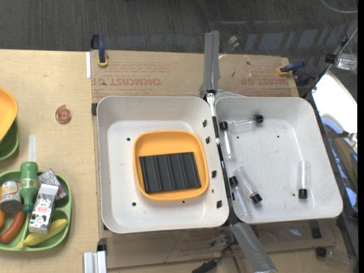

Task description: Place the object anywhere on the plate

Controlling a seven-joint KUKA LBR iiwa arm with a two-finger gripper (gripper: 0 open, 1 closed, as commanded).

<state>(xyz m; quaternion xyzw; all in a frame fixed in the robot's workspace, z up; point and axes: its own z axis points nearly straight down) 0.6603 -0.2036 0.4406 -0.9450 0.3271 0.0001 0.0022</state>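
A yellow plate with rounded corners lies in the middle of the left white bin. A dark grey ribbed rectangular slab rests flat on the plate, covering most of its lower half. In the right white bin, several clear plastic tubes with black caps lie loose. One tube is near the back, one is near the front left, and one is at the right.
On the wooden bench to the left stands a green tray of toy food and bottles. A yellow bowl and a small pink disc are also there. A metal post rises behind the seam between the bins.
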